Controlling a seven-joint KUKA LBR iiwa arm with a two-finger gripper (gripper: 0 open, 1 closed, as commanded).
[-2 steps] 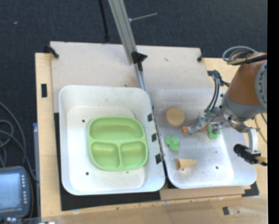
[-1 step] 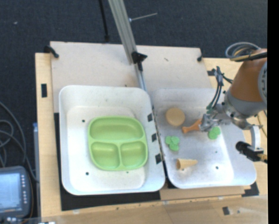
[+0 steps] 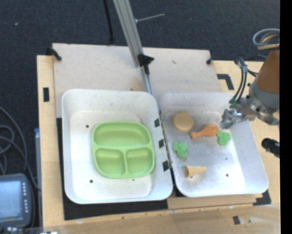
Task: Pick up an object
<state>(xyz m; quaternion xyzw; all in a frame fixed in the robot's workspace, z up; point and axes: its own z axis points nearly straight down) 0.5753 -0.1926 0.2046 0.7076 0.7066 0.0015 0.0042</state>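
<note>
Toy carrot (image 3: 205, 132) unpicked in the right bin (image 3: 243, 179)
It lay beside a green piece (image 3: 224, 138); gripper (image 3: 227, 118) hovered just above; whether anything was clamped could not be told; lifting remained.

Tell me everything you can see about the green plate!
The green plate is light green and looks like smooth plastic. It has rounded corners and three sections: one wide section along the far side and two smaller ones nearer the camera. It lies flat, right side up, in the left bin, resting on the bin's floor.
</note>
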